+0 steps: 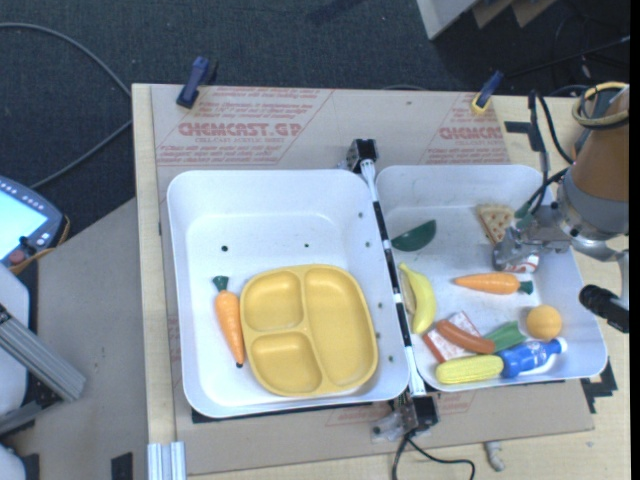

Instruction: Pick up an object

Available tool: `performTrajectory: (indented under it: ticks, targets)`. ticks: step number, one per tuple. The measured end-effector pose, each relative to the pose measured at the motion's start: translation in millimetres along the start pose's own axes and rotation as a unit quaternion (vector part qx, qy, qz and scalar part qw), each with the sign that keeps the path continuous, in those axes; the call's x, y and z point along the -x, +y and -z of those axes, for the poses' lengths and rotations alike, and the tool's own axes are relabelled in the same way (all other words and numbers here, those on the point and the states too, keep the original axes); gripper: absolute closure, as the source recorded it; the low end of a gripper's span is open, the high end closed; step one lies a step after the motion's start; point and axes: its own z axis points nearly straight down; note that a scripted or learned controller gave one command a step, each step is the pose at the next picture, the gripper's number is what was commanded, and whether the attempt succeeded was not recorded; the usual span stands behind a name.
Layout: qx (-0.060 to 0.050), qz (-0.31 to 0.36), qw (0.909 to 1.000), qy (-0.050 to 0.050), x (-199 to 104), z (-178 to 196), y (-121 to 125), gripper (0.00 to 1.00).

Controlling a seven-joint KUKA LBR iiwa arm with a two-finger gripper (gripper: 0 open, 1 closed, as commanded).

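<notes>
Yellow plastic is nearest: a toy corn cob (469,370) at the front of the right bin (470,180), touching a blue bottle (527,357), with a sausage (463,337) on a red-and-white packet (445,340) just behind, a green piece (505,334) and an orange fruit (543,321) beside them. In the left bin (200,208) sit a yellow divided plate (303,327) and a small carrot (229,321). Further back in the right bin lie a banana (420,297) and a second carrot (489,283), which I take as the likely target, since the gripper (517,253) hangs just behind it; whether its pincer is apart or together I cannot tell. The carrot looks like light, stiff, smooth play food, apt to roll or slip, so a hold across its thick middle seems safest. Behind are a dark green leaf shape (415,235) and a cracker (494,222). Farthest, the board (300,118) reads something like "CHEMCAST" in red, the smaller lines too blurred to read.
</notes>
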Motion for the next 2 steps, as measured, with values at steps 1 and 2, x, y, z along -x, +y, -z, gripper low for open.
performTrajectory:
  ticks: [1,2]
  targets:
    - [0.002,0.0,1.0,-0.001,-8.2,-24.1,30.8,1.0]
    - [0.004,0.004,1.0,0.005,-15.1,-20.8,34.7,0.0]
